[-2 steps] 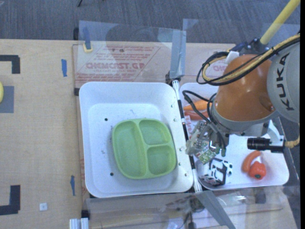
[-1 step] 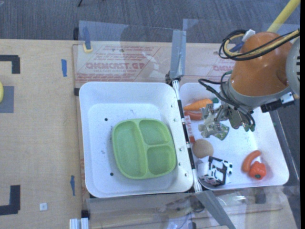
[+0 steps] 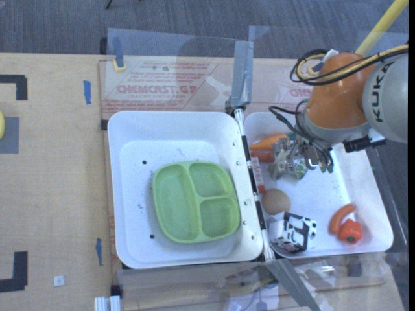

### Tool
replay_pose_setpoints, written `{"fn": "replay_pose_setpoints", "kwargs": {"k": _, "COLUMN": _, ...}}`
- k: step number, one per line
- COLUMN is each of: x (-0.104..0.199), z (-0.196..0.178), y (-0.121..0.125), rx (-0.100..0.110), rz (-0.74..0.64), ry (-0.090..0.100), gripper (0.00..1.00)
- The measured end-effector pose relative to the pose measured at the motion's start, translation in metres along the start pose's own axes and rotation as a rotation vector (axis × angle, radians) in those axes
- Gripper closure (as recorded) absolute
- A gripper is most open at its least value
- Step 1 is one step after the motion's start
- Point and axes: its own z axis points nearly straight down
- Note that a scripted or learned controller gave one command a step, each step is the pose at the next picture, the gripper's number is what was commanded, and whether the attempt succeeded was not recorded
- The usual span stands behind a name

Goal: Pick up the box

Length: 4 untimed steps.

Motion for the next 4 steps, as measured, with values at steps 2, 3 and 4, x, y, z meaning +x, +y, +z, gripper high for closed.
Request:
{"fn": "replay_pose_setpoints", "kwargs": {"k": 2, "x": 0.016, "z": -0.032, "y": -0.032, "rx": 0.0, "rz": -0.067, "ry": 0.004, "gripper": 0.0}}
{"fn": "replay_pose_setpoints", "kwargs": {"k": 3, "x": 0.061, "z": 0.0, "y": 0.001, "rx": 0.002, "rz": -0.126, "ry": -0.003, "gripper": 0.0}}
{"fn": "replay_pose_setpoints", "kwargs": {"k": 4, "x": 0.012, "z": 0.002, "y": -0.006, "rx": 0.001, "rz": 0.245, "ry": 0.005, "gripper": 0.0}}
